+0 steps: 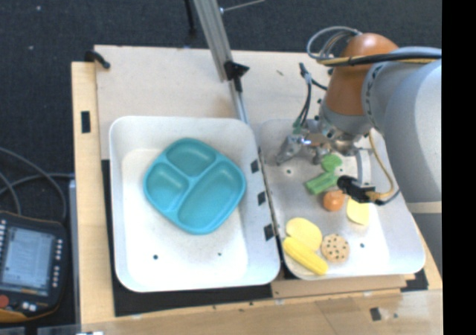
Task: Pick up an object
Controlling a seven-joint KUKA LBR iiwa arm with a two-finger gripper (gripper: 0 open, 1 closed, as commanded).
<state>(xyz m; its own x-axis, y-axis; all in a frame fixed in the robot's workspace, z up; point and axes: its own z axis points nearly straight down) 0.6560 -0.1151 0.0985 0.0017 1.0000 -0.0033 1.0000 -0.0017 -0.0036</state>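
My gripper (303, 151) hangs low over the far part of the right bin (394, 251), open, with nothing between its fingers. Just to its right and a little nearer lies a green toy (324, 177), partly under the wrist. Further toward the front are an orange ball (333, 201), a pale yellow piece (358, 213), a yellow round piece (303, 230), a yellow corn-like piece (305, 256) and a spotted cookie (335, 249).
The left bin (126, 251) holds a blue divided plate (195, 184). A slanted metal pole (216, 28) stands behind the bins. The grey arm (401, 125) covers the right bin's far right side.
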